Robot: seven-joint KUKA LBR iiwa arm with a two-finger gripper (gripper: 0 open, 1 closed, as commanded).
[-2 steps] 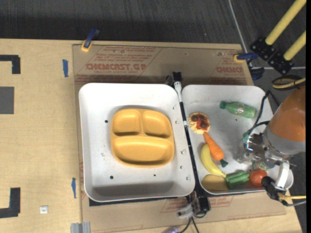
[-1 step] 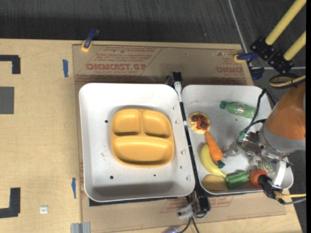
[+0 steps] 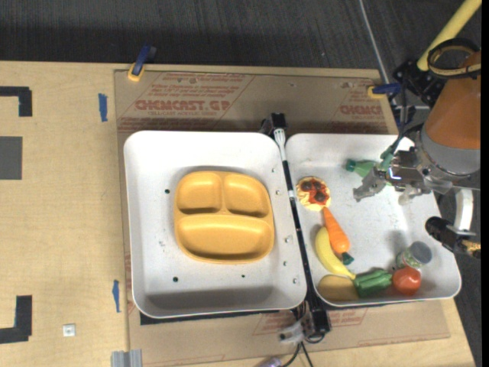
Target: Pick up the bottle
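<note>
the tool hangs spread over the right bin, gripping nothing. the green bottle lies just beside it near that bin's far edge, so the pick isn't yet made.

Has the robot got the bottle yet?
Not yet, I think. Done: the gripper hangs low in the right bin, beside a green thing that may be the bottle. In hand: lining up; no grip visible. Left: grab and lift it.
</note>
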